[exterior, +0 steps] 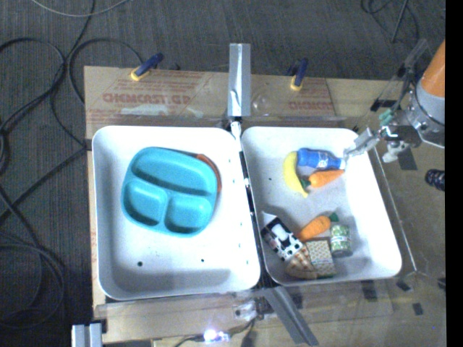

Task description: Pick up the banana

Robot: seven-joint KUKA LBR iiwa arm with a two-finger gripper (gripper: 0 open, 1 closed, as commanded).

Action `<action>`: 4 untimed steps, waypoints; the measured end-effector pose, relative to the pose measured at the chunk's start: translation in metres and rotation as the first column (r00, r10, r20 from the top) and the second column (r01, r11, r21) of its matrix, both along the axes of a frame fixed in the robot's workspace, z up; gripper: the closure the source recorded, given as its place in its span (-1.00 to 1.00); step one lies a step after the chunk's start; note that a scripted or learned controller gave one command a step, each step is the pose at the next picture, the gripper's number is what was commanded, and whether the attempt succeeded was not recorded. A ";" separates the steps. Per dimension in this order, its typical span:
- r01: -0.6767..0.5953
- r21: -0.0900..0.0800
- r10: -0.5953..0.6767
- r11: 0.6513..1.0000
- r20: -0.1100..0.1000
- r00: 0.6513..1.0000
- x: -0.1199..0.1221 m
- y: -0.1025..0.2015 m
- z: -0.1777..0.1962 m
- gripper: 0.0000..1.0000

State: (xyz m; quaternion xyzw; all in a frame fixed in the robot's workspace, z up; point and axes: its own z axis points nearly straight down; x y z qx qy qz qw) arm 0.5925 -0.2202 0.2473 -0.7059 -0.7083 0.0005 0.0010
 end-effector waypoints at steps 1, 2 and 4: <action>-0.012 0.000 0.012 1.000 -0.001 1.000 0.033 0.102 -0.095 -1.00; -0.281 -0.005 0.281 0.960 0.007 0.960 0.029 0.109 -0.159 -1.00; -0.244 -0.001 0.244 0.970 0.002 0.970 0.030 0.150 -0.064 1.00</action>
